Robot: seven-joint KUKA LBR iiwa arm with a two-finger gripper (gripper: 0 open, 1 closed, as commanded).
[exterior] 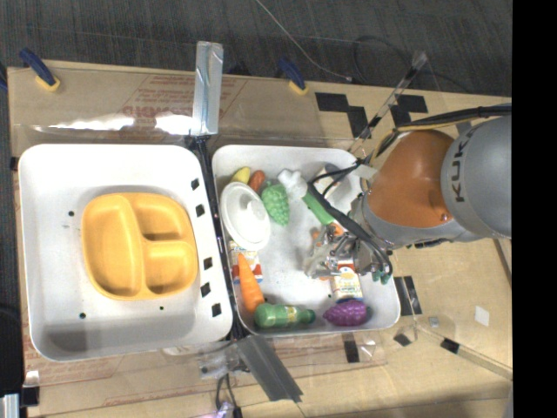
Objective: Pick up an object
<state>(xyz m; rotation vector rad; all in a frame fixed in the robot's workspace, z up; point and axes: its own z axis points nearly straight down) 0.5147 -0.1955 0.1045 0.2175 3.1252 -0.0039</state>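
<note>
- The gripper (335,258) is down in the right bin (291,158), lower right of centre in the frame, right over a small orange-and-white carton (346,281).
- Whether it is spread or pressed together, I cannot tell; metal parts and cables blur there.
- Nothing looks lifted, so I judge the pick not yet done: grasp and raise remain.
- The carton lies flat, just above the purple grapes (346,313) and right of the carrot (250,291).
- The yellow tray (139,242) sits in the left bin (52,320).
</note>
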